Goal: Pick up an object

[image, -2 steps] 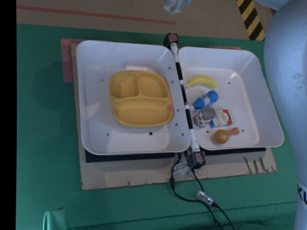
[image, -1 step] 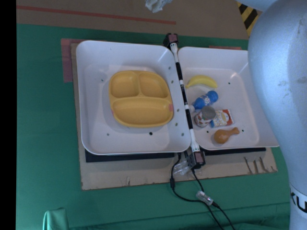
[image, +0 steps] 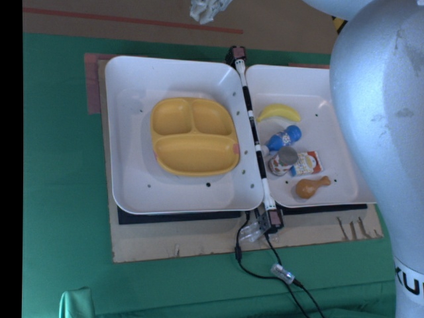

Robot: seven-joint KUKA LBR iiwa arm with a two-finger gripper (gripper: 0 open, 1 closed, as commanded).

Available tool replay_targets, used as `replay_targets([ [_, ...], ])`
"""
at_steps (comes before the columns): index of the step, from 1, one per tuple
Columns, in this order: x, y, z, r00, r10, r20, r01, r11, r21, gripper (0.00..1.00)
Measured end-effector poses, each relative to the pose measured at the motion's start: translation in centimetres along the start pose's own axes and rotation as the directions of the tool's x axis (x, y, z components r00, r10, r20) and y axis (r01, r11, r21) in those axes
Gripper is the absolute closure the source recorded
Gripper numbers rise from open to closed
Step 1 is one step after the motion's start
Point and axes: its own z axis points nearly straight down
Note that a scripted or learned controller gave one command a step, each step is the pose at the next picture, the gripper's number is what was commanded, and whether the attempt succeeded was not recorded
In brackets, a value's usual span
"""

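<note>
In the right bin [image: 344, 91] lie a yellow banana [image: 279, 113], a blue bottle [image: 283, 138], a grey-topped can [image: 285, 158], a red and white packet [image: 308, 162] and an orange drumstick-shaped toy [image: 311, 187]. A yellow divided plate [image: 194, 136] rests in the left bin [image: 132, 85]. My gripper [image: 211, 2] hangs high at the top edge of the view, beyond the far end of the bins and well away from every object. Nothing is seen in it.
The grey arm [image: 381, 124] fills the right side and covers part of the right bin. A black divider [image: 252, 124] runs between the bins. Cables [image: 265, 257] trail over the green cloth in front.
</note>
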Motion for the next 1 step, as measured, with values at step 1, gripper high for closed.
replay_targets([
  [1, 0.01, 0.04, 5.6, 1.0, 0.0, 0.002, 0.0, 1.0, 0.0, 1.0],
])
